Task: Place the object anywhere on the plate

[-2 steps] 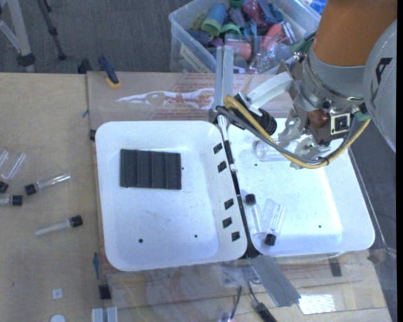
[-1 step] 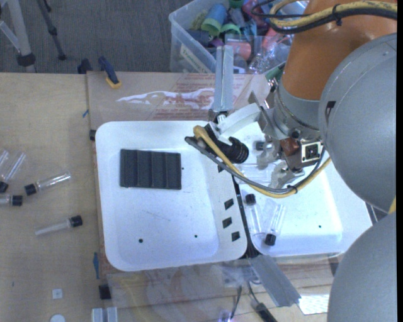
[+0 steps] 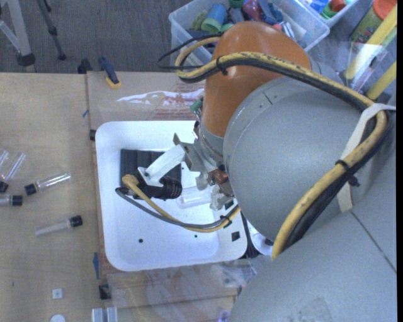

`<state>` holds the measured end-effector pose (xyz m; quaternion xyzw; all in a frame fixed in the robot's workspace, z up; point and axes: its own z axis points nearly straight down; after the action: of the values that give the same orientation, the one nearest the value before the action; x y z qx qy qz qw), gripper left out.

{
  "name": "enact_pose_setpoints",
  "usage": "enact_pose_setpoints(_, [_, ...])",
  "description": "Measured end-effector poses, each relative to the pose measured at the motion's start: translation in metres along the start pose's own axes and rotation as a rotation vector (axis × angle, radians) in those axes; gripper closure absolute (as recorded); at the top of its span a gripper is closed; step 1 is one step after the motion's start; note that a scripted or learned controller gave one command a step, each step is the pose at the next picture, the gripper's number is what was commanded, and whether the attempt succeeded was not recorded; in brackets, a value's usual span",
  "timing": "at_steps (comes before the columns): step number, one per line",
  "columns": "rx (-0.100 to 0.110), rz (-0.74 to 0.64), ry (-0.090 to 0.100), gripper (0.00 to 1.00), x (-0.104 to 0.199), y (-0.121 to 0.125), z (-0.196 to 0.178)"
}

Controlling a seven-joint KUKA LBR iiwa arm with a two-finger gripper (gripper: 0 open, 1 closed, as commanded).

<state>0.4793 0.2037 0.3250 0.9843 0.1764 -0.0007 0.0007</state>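
The grey arm with its orange band (image 3: 252, 56) hangs over the bench and hides the right side of it. My gripper (image 3: 196, 199) reaches down into the white bin (image 3: 157, 255), near the bin's middle. A flat black rectangular thing (image 3: 133, 161) lies on the bin floor just left of the gripper, partly covered by the robot's own parts. I see nothing clearly between the gripper and the bin floor.
Several clear vials with black caps (image 3: 53, 182) lie on the wooden bench left of the bin. A clear box of coloured toys (image 3: 252, 16) stands at the back. A blue clamp (image 3: 111, 75) sits at the bin's far corner. Small black specks (image 3: 140, 239) dot the bin floor.
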Motion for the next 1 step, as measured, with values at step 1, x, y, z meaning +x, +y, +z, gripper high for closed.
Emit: enact_pose_setpoints(1, [0.002,-0.468,-0.004,1.0,0.0064,-0.0201,0.0502])
